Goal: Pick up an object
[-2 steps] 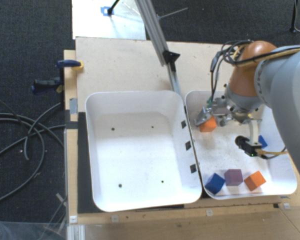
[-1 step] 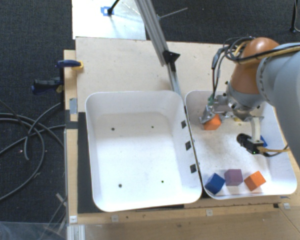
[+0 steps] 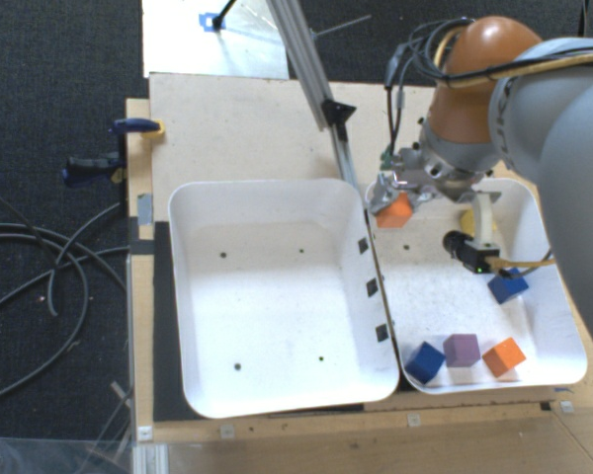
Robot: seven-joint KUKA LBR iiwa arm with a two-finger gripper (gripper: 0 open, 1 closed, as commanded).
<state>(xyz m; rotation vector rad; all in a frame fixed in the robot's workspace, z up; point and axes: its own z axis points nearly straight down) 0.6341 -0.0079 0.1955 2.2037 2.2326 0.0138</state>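
Pale counter carries two white bins; right bin at frame right. Gripper over its upper-left corner, fingers closed on orange cube, lifted, directly beneath.

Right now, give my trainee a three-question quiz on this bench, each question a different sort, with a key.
1. True or false: the gripper has an orange block between its fingers.
2. Multiple choice: which row lies along the near edge of the right bin, read left to right in the view? A) blue cube, purple cube, orange cube. B) red, green, yellow cubes. C) three white balls.
3. Fill in: the gripper hangs over the ___ bin, close to the wall it shares with the left bin.

Key: 1 true; 2 A; 3 right.
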